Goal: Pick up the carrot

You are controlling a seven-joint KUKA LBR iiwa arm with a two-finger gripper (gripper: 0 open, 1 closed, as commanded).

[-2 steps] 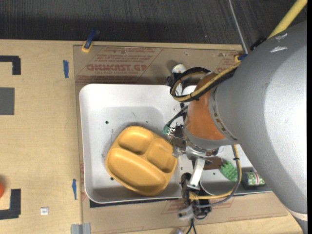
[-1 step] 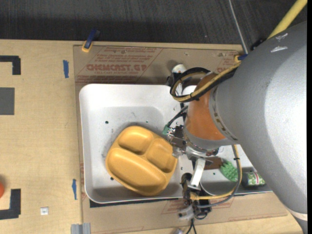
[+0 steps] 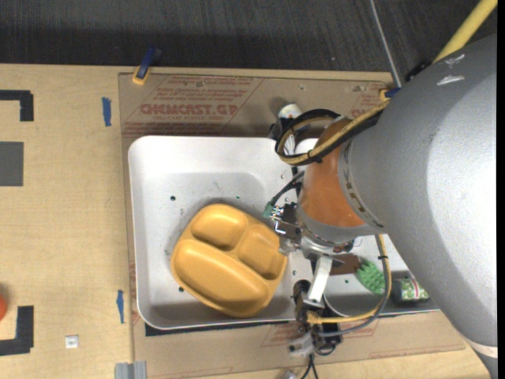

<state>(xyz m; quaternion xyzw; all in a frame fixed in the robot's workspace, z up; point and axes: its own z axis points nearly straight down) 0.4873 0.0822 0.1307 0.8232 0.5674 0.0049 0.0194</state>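
Observation:
A green, leafy piece [image 3: 369, 276] pokes out from under the arm at the right of the white bin [image 3: 158, 212]. It looks like the carrot's top, and the arm hides the rest of it. The gripper [image 3: 293, 239] hangs under the orange-banded wrist [image 3: 331, 200], low over the bin. It sits just right of a big yellow bread-shaped loaf [image 3: 225, 259], close to its right edge or touching it. Nothing can be seen held in the gripper.
The loaf takes up the bin's lower middle, while the bin floor at the upper left is bare. A small green and white item [image 3: 412, 291] lies at the lower right beside the arm. A reddish-orange object [image 3: 2, 308] sits at the far left edge of the bench.

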